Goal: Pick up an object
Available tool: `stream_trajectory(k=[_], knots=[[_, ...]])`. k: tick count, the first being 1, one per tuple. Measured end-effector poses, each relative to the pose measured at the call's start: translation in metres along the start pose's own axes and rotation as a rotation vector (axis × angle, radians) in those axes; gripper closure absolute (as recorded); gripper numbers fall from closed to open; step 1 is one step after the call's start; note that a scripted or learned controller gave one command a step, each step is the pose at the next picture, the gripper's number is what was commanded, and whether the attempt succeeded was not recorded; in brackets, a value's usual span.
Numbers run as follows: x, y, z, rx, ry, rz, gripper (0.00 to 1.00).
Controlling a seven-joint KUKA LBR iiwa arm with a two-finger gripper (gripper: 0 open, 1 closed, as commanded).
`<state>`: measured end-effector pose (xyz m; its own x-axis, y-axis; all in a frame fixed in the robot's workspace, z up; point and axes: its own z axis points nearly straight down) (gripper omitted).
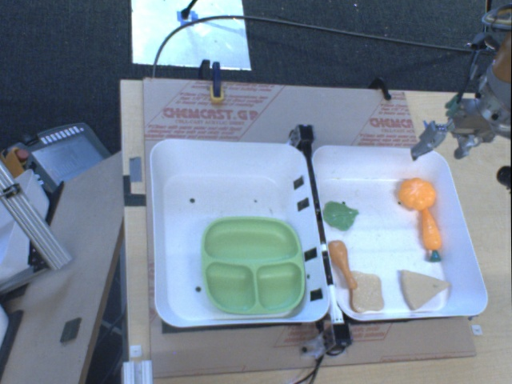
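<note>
Above the far right corner of the right bin (460, 214), the end effector (445, 144) hangs with its fingers spread wide, holding nothing. Nearest it, inside that bin, lies the orange toy (417, 194), a rounded piece that looks light, stiff and a little slick. I'd pinch it across its round body.

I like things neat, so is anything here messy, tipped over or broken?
Nothing looks spilled or broken. The green divided plate lies flat in the left bin. The toy foods lie apart in the right bin: a green leafy piece, an orange touching a carrot, a drumstick touching a bread slice, and a wedge.
</note>
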<state>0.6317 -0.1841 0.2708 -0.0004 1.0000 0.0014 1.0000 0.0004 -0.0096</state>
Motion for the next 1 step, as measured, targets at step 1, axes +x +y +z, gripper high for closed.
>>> stream_trajectory(k=[1], knots=[[0.0008,0.0019,-0.0077,-0.012,-0.002,-0.003,0.0]])
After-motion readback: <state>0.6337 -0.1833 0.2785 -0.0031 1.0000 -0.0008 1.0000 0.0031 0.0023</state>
